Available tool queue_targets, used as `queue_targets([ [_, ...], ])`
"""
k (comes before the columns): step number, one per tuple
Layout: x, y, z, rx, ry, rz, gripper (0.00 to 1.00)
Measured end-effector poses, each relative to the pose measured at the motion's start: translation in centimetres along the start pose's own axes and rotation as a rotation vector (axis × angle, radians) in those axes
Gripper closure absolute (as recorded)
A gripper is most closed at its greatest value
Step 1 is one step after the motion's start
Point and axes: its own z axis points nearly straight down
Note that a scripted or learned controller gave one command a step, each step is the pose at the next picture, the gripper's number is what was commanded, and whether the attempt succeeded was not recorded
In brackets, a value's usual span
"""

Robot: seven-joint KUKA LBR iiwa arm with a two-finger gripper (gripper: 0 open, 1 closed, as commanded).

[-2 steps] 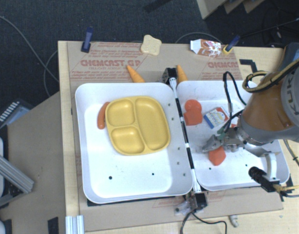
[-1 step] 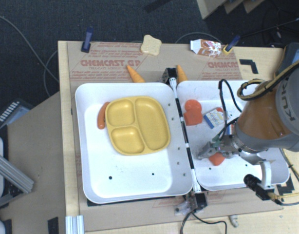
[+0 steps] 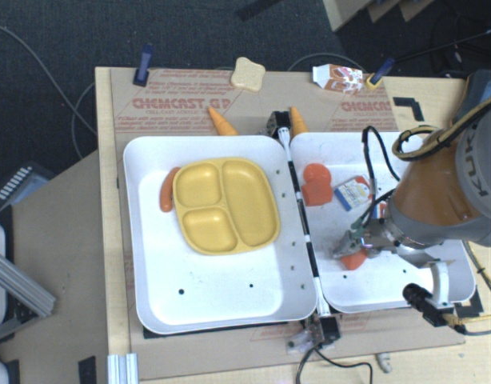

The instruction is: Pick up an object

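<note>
The gripper is lowered into the right bin over a small red piece — the reaching step; its grip state cannot be told — a closing and lift are called for next.

On the bench's far edge lie a bread slice, a blue clip to its left and a crumpled wrapper to its right.
</note>
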Motion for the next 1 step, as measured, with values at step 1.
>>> queue_targets([
  [1,4.24,7.03,-9.18,-0.005,0.000,-0.004,1.00],
])
